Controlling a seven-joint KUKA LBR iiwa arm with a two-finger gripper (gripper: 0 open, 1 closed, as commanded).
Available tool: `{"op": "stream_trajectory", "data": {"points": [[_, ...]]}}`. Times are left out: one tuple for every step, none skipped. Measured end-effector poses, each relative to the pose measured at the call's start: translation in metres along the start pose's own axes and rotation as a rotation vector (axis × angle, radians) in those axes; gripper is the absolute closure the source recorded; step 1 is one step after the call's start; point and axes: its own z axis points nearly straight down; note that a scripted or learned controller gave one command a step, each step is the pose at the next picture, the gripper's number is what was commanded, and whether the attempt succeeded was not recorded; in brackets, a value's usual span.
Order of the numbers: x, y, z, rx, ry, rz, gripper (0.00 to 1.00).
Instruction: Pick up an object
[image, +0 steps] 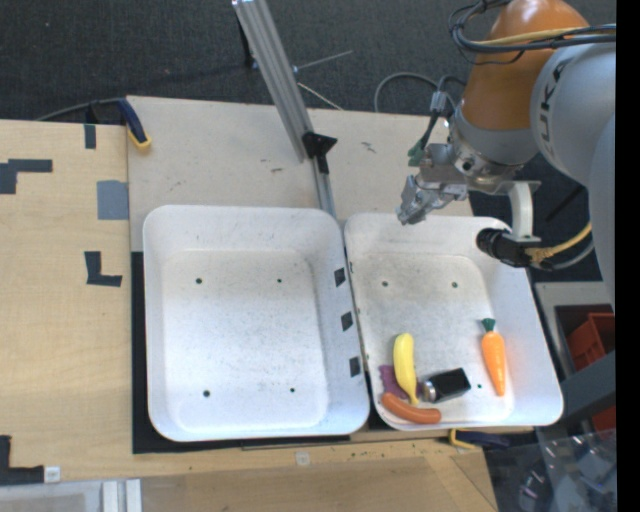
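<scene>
Grey and orange, the arm hangs over the far edge of the right bin (520, 300), its gripper (414, 208) raised above the rim near that bin's far left corner. Nothing shows between the tips; how far apart they stand I cannot tell. Every candidate lies untouched along the near edge of the right bin: a yellow banana (403, 366), a red sausage (410, 409) just beside it, a small black block (446, 384), and a carrot (493, 358) toward the right wall. By my reading, the pick has not begun: choosing, descending, gripping and lifting all remain.

Grey arm (585, 90), orange band (512, 70)
</scene>
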Motion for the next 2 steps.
{"op": "stream_trajectory", "data": {"points": [[0.049,0.004,0.018,0.002,-0.001,0.001,1.0],[0.098,0.002,0.015,0.001,-0.001,0.0,1.0]]}}
